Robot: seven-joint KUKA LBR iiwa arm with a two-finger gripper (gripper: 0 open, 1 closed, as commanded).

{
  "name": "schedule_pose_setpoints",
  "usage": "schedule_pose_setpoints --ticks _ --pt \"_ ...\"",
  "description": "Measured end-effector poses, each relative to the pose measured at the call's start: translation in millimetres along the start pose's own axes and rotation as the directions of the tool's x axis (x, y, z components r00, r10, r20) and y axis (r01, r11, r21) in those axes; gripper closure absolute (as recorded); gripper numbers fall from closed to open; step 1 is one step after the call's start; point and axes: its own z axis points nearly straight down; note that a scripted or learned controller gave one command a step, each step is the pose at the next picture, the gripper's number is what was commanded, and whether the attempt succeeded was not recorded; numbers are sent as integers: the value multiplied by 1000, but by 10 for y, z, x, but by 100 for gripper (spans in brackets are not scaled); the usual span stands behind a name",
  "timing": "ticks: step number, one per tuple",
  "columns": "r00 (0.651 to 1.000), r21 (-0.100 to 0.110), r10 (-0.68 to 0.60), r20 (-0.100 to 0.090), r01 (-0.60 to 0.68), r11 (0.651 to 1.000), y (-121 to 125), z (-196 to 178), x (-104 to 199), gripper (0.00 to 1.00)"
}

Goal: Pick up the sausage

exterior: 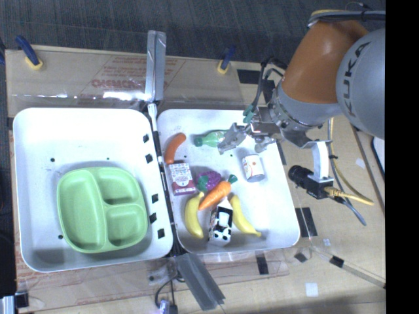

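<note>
Orange-brown, short and curved, the toy sausage (173, 147) lies at the far left of the right white bin (275, 201), tight against the dividing wall. Just near of it sits a small red carton (180, 178). The gripper (243, 138) hangs well to the right by a green bottle (211, 139), fingers apart, grasping nothing. Descending beside that wall, a finger could strike the rim or nudge the carton.

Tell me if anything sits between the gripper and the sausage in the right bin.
Yes. The green bottle lies on the bin floor between the gripper and the sausage, which rests against the bin's left wall. Above the bottle, nothing visible blocks the way.
</note>
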Motion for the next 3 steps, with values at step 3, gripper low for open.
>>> schedule_pose_setpoints --ticks 3 --pt "998 -6 67 -2 -67 998 1117 1771 205 0"
